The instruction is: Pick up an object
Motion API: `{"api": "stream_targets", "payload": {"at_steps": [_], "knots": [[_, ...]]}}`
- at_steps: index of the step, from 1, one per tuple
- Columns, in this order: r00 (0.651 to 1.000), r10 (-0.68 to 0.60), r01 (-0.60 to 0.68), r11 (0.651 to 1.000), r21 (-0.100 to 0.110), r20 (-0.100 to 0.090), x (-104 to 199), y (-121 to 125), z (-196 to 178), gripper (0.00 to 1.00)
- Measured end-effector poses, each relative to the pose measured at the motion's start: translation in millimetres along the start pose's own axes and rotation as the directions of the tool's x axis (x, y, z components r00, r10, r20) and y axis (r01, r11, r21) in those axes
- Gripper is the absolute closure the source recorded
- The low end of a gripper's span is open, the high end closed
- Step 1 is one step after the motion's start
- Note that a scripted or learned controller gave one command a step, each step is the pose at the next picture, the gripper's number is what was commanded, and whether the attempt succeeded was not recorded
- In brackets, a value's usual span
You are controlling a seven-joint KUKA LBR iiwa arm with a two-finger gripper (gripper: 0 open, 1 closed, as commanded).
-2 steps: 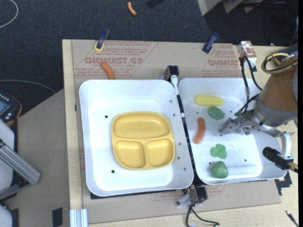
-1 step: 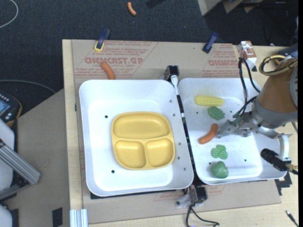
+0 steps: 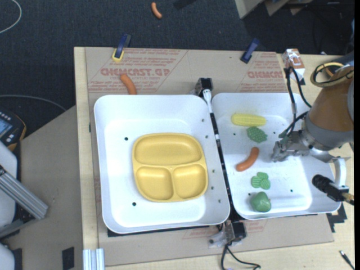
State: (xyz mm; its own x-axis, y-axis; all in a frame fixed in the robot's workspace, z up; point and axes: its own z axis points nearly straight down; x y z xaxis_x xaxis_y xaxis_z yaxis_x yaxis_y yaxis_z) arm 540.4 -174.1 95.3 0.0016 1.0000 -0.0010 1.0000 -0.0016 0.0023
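Note:
The right bin point(image 3: 292, 204) holds a yellow corn cob point(image 3: 248, 120), a green broccoli piece point(image 3: 257, 134), an orange sausage point(image 3: 247, 158), a green leafy piece point(image 3: 260, 180) and a green pepper point(image 3: 260, 202). My gripper point(image 3: 283, 149) hangs low over the bin's right half, just right of the sausage and broccoli. I see nothing between its fingers.
The left bin point(image 3: 112, 117) holds a yellow three-compartment plate point(image 3: 169, 166). An orange sausage point(image 3: 129, 84) lies on the bench behind the left bin, another point(image 3: 156, 9) on the dark floor. Cables run along the right bin's far right side.

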Motion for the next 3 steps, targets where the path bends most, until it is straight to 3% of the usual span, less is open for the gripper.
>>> {"api": "stream_targets", "payload": {"at_steps": [2,3], "knots": [[1.000,-0.003,0.003,1.000,-0.007,0.003,-5,7,-127,1.00],[1.000,-0.002,0.002,1.000,-0.002,0.001,-5,8,-130,1.00]]}}
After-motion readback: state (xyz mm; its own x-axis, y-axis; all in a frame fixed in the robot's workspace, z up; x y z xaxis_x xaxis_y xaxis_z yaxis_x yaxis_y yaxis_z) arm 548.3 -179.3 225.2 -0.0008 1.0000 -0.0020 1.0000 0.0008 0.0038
